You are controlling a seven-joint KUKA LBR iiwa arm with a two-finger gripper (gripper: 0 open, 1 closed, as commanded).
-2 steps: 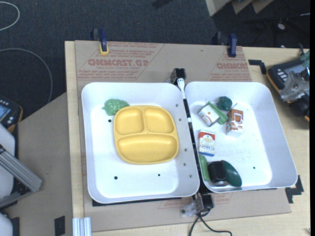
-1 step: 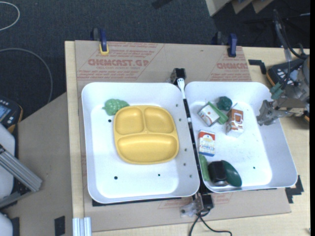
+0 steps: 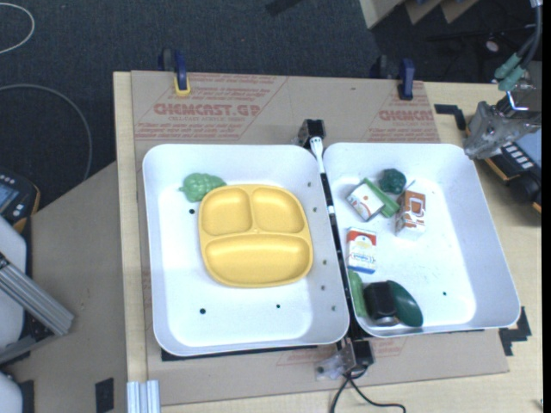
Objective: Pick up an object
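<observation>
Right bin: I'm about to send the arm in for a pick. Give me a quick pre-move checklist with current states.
1. Targets present in the right bin: ok. Red-and-white carton, small orange-and-white box, blue-and-white box, dark green lump, black-and-green item.
2. Objects spaced for a clean grasp: not ok. Most sit close together in the bin's left half; the black-and-green item lies against the front rim.
3. Gripper clear of the bin: ok, it sits beyond the bin's far right corner.
4. Jaws open: cannot tell.
5. Left bin contents out of the path: ok. Yellow divided plate and green lump stay there.
</observation>
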